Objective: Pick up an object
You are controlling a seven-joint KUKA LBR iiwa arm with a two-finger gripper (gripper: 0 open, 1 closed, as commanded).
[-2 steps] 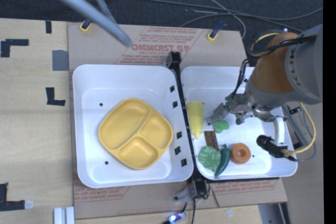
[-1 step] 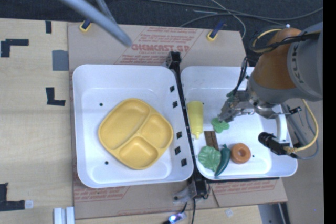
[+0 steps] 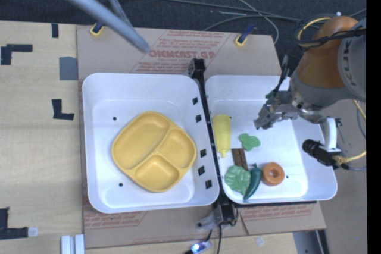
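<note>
Counter (image 3: 36, 128) of pale wood fills the left of the frame, with a brown cardboard sheet (image 3: 178, 50) laid over its middle and two shallow white bins side by side on that sheet. The left bin (image 3: 95, 128) holds a yellow divided plate (image 3: 153, 150), lying flat and slightly turned, near the bin's centre. The right bin (image 3: 309, 187) holds the small things: a yellow corn cob (image 3: 222, 132) close to the wall between the bins, a small green leafy piece (image 3: 249, 141) just right of it, a brown block (image 3: 240, 157) below those, a larger green leaf (image 3: 237, 178) at the lower left of the bin, a dark green pepper (image 3: 253, 181) leaning against that leaf, and an orange ring like a doughnut (image 3: 273, 173) just right of the pepper.

The grey arm (image 3: 327, 68) with its orange band enters from the right edge. Its pincer (image 3: 266, 120) sits over the upper middle of the right bin, above and right of the leafy piece, with nothing seen between its fingers; whether they are spread or pressed together cannot be told.
</note>
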